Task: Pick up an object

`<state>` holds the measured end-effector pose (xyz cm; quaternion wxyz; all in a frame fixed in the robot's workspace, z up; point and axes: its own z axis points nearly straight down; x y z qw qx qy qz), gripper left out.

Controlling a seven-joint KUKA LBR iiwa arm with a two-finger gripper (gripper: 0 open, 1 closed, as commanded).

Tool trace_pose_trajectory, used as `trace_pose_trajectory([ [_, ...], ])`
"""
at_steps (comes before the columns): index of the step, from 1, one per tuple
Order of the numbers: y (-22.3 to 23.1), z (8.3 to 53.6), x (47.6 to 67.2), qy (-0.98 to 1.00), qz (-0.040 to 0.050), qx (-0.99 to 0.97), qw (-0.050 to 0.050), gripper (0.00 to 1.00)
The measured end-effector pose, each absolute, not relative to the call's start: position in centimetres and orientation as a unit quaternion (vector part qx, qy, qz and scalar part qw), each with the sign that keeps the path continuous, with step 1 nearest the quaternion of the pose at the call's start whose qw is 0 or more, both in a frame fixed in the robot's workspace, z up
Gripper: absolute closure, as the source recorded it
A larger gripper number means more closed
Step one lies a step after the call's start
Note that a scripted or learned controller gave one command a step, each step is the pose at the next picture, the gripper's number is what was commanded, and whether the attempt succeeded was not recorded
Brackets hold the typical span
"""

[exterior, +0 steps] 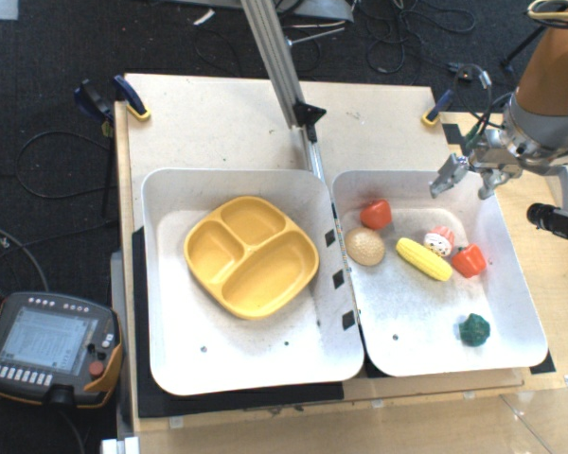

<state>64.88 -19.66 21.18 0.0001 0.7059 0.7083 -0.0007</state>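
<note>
Six small things in the right bin [511, 272], none yet lifted; nearest the camera, a dark green lump [473, 329] alone at the near right corner; farther in, a yellow corn-like piece [424, 258] with long axis slanting from upper left to lower right, flanked by a tan round lump [364, 248] on its left and an orange-red piece [470, 261] on its right; just behind, touching or nearly so, a white ball with red marks [440, 242]; farther still, a red piece [377, 215] near the bin's left wall. Beyond all of these, above the far right rim, the gripper [466, 178], fingers spread apart with nothing between. Likely nearest target: white ball and corn, down and slightly left of the gripper. Over in the left bin [170, 348], a yellow divided plate [252, 255].
</note>
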Motion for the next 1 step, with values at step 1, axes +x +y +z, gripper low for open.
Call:
trace_pose_trajectory([
  [1,-19.65,22.22,64.95,0.709,-0.0004,0.705,0.002,1.00],
])
